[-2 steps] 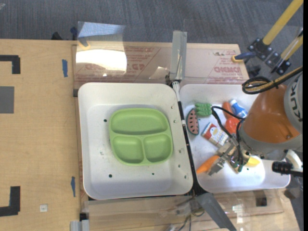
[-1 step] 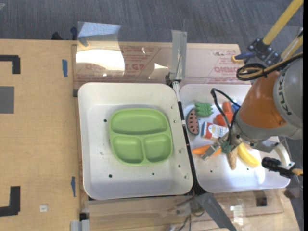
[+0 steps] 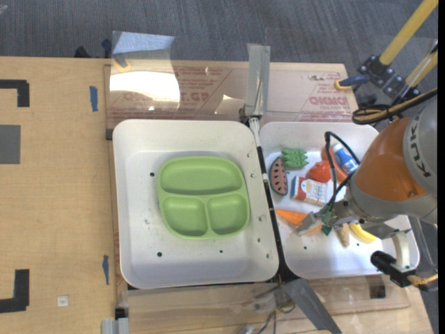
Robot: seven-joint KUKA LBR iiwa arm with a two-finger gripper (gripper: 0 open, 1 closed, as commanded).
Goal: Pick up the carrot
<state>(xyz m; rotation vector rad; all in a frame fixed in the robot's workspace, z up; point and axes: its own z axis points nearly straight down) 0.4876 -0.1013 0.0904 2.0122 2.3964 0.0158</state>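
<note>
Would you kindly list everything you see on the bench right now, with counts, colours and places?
bins: two, white, side by side on the bench.
tray: one, green, three compartments, middle of the left bin.
carrot: one, orange, left part of the right bin, by the gripper.
watermelon slice: one, red with green rind, right bin near the divider.
green toy: one, top of the right bin.
red bottle: one, red with a pale label, centre of the right bin.
blue item: one, right bin, beside the arm.
banana: one, yellow, right bin under the arm.
arm: one, grey and orange, over the right bin.
gripper: one, at the carrot's right end.
</note>
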